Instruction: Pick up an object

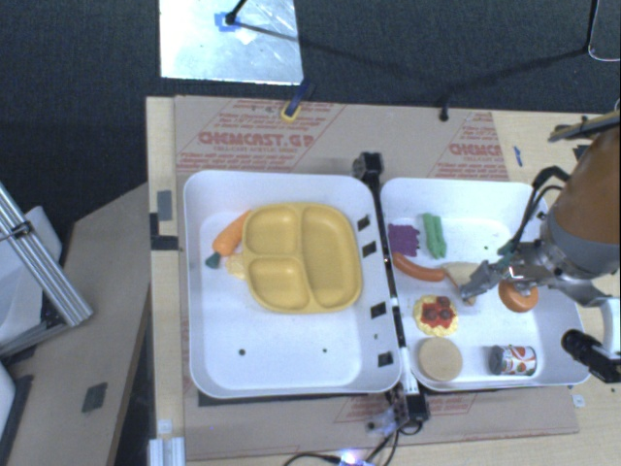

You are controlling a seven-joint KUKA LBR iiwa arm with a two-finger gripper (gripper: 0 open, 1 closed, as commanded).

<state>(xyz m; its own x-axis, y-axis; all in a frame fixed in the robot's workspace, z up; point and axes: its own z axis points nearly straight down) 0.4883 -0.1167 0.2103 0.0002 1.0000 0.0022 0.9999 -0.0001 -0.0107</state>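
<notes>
Camera view: gripper (473, 289), finger state unclear, low beside hot dog (419, 269); approach step, next close and lift.

Metal plate (231, 25) on floor behind bench (160, 289)

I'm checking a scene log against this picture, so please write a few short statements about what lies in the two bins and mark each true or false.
1. The yellow divided tray lies in the left bin. True.
2. The carrot lies in the right bin. False: it lies in the left bin, against the tray's left edge.
3. The green toy lies beside the purple toy near the right bin's far side. True.
4. The small can stands upright. False: it lies on its side near the right bin's near edge.
5. The gripper is over the left bin. False: it is over the right bin, close to the hot dog.
</notes>
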